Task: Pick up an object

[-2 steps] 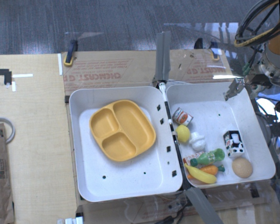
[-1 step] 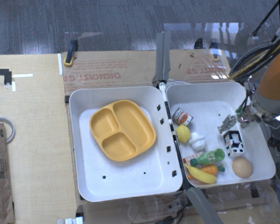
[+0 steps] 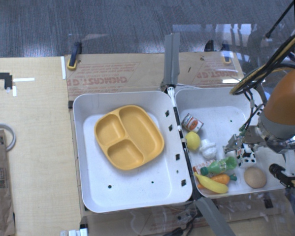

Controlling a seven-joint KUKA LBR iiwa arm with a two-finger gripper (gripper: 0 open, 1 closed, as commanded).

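Observation:
The right bin (image 3: 220, 104) holds several small items: a red-and-white can (image 3: 191, 122), a lemon (image 3: 193, 141), a white lump (image 3: 208, 148), a green bottle (image 3: 221, 165), a banana (image 3: 212, 183), a carrot (image 3: 220, 178), a tan egg (image 3: 255, 177) and a black-and-white cow-spotted toy (image 3: 246, 156). My gripper (image 3: 235, 145) hangs low over the bin's right part, just above the green bottle and left of the spotted toy. Nothing shows between its fingers, and their spread is too small and cluttered to read.
The left bin (image 3: 92, 187) carries a yellow divided plate (image 3: 128, 136). A grey divider bar (image 3: 171, 59) runs up from between the bins. Black cables (image 3: 268, 64) slant across the upper right. A brown paper bag (image 3: 0, 177) lies at the far left of the bench.

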